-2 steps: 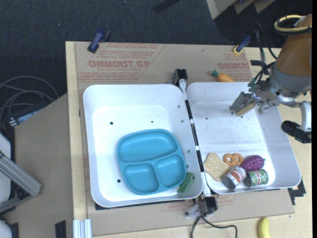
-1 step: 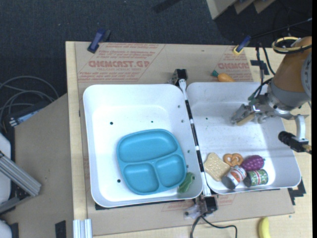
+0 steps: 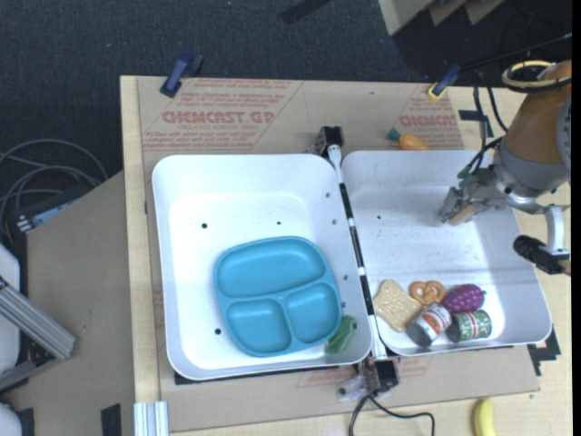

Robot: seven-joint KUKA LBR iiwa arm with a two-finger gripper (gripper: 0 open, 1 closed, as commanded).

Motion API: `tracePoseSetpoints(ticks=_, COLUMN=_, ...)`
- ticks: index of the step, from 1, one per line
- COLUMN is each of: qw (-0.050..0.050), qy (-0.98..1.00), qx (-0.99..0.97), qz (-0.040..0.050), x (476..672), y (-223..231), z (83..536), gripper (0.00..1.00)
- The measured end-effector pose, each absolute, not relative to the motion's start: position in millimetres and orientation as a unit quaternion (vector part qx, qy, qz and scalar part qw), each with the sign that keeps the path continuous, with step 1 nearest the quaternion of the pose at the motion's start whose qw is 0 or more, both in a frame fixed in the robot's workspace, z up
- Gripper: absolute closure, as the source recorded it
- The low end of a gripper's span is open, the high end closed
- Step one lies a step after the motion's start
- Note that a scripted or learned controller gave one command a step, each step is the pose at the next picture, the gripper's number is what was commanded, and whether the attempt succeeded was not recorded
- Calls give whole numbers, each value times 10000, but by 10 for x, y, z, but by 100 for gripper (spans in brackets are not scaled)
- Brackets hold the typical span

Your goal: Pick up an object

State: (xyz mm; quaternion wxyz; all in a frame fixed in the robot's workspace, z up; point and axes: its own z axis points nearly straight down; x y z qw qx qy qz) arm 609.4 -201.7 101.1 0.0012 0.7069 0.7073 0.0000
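My gripper hangs low over the bare upper part of the right bin, with nothing visible in it. The objects lie in a cluster at that bin's front: a tan cracker, a small pretzel, a purple bunch of grapes, a red-and-white can on its side and a green can. All of them are well below the gripper in the picture and apart from it.
The left bin holds a blue divided plate and a small green item at its front right corner. Outside the bins, an orange carrot-like piece lies on the board and a yellow item near the front edge.
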Motion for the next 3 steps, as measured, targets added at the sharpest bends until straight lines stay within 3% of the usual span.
tracePoseSetpoints(ticks=1, qw=-1, qy=7078, qx=7064, qz=9, x=5753, y=-1396, z=1692, gripper=100)
tracePoseSetpoints(ticks=2, qw=7, qy=7079, qx=7064, qz=11, x=5914, y=-858, z=2248, gripper=100)
tracePoseSetpoints(ticks=3, qw=8, qy=7076, qx=7066, qz=7, x=6256, y=-510, z=2203, gripper=100)
